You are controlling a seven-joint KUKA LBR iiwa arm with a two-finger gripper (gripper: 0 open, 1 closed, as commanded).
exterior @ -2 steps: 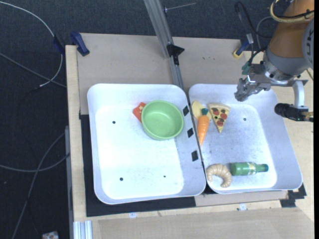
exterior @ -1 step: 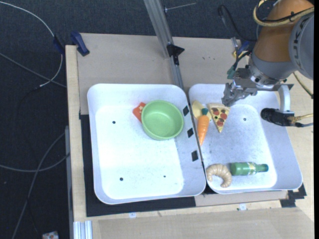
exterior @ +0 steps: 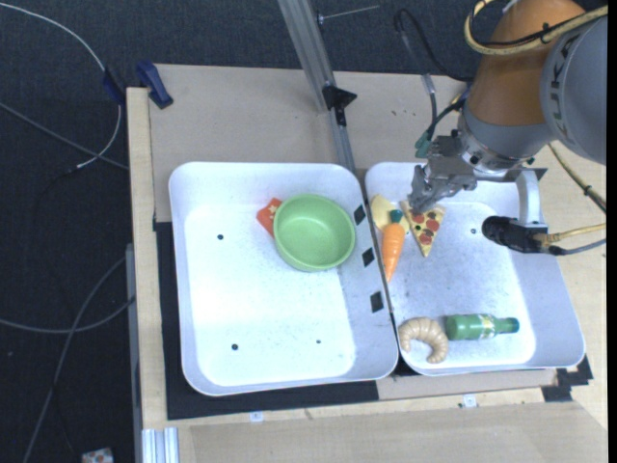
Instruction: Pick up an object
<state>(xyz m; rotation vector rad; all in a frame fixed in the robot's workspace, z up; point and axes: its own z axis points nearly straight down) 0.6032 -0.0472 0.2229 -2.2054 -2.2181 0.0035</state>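
Up at about 2 o'clock, the big grey arm (exterior: 569, 75) with its orange band (exterior: 516, 56) reaches in. White letters run along its grey shell near the right edge, but they are cut off and too small to read. No other writing can be read on any of the things.

Two white bins sit side by side on the bench. The right bin (exterior: 501, 287) holds most of the toys. The gripper (exterior: 424, 199) hangs low over the top left part of this bin. Its dark tip comes down right onto the pizza slice (exterior: 425, 228), which has red and yellow spots on it. The slice pokes out from the tip toward 6 o'clock. From up here you cannot tell how the gripper's tips are set, or whether they have the slice.

Just beside the slice, at 9 o'clock, lies an orange carrot (exterior: 392, 247) with a green top. A yellow thing (exterior: 384, 210) sits at the carrot's top end, at 10 o'clock from the slice. Well apart from the gripper, at 6 o'clock, a tan croissant (exterior: 424, 339) lies near the front wall, touching a green bottle (exterior: 479, 327) lying on its side.

The left bin (exterior: 260, 326) holds a green bowl (exterior: 312, 231), with a small orange-red thing (exterior: 267, 216) peeking out at its 9 o'clock side.
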